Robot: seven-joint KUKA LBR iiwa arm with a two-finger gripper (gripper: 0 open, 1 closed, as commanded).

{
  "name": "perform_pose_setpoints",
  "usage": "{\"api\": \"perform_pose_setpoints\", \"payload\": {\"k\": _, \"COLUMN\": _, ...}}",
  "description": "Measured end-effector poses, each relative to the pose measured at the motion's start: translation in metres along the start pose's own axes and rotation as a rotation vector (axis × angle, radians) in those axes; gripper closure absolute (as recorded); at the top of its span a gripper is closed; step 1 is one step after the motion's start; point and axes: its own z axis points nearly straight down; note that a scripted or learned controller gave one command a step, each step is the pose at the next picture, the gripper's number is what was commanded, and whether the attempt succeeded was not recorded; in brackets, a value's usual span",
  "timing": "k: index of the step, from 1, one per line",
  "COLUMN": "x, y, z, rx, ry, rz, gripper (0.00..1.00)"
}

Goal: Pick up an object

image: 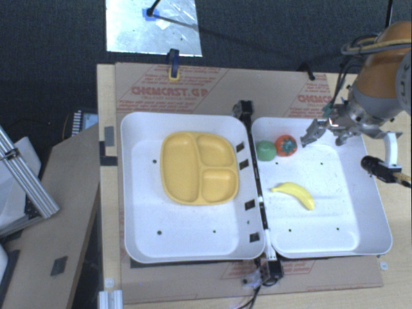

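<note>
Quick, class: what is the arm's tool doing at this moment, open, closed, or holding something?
Tool: whether open or closed cannot be told; it sits above the right bin, beside the tomato, with nothing seen in it.

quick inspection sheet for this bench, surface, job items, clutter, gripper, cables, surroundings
surface: two white bins, left bin and right bin, on a cardboard sheet
job's things: banana, tomato, green object, all in the right bin
clutter: yellow divided plate in the left bin
grippers: gripper above the right bin's far edge, holding nothing
cables: wires at the bins' near junction
surroundings: foil sheet on dark carpet
</note>
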Motion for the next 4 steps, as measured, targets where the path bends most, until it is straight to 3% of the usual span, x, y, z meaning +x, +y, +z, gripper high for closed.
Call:
{"api": "perform_pose_setpoints", "payload": {"k": 2, "x": -0.002, "y": 0.004, "z": 0.106, "rx": 0.001, "ry": 0.001, "rz": -0.001, "gripper": 0.0}}
{"api": "perform_pose_setpoints", "payload": {"k": 3, "x": -0.002, "y": 0.007, "z": 0.092, "rx": -0.006, "ry": -0.001, "rz": -0.001, "gripper": 1.0}}
{"api": "perform_pose_setpoints", "payload": {"k": 4, "x": -0.001, "y": 0.0, "z": 0.044, "rx": -0.007, "ry": -0.001, "rz": 0.002, "gripper": 1.0}}
